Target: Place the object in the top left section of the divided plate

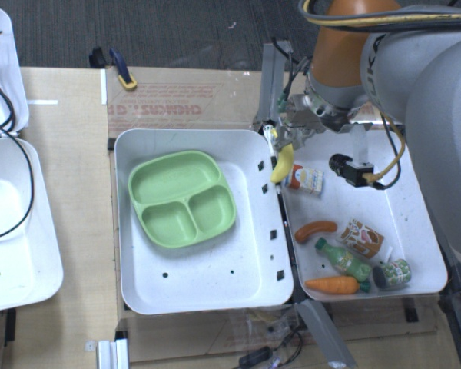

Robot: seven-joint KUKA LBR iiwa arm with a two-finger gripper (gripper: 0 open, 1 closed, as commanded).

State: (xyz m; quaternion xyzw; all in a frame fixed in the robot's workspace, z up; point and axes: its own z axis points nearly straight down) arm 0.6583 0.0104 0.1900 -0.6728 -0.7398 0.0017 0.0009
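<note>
A light green divided plate lies tilted in the left bin, with one long section along its far side and two smaller ones nearer me. My gripper hangs over the far left corner of the right bin, close to the wall between the bins. A yellow banana hangs upright from it, its top end between the fingers. The gripper is to the right of the plate and well apart from it.
The right bin holds a small white and red carton, a sausage, a green bottle, a carrot, a brown packet and a green can. The big grey arm covers that bin's right side.
</note>
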